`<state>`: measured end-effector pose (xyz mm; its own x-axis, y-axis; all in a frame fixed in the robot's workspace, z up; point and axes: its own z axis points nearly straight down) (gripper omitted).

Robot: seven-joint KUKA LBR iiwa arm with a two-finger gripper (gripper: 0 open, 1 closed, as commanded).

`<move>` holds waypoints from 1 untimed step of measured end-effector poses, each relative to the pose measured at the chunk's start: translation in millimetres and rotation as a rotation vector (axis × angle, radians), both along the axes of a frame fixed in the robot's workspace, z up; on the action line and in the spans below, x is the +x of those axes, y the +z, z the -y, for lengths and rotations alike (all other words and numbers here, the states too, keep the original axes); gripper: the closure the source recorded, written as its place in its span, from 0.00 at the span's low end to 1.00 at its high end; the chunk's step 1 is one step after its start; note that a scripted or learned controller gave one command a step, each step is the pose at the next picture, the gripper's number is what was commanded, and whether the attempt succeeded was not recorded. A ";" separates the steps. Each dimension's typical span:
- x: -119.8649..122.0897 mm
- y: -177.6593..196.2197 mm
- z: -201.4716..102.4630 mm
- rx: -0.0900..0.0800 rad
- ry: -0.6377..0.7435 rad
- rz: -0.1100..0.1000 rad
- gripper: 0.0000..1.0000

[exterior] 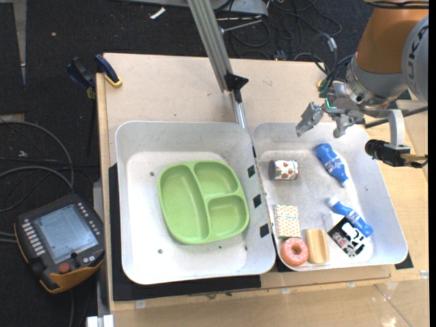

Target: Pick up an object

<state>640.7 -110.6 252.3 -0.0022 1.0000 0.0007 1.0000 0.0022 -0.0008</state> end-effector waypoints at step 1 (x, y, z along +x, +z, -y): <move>-3.5 -44.4 -4.5 -0.001 -0.001 -0.004 0.00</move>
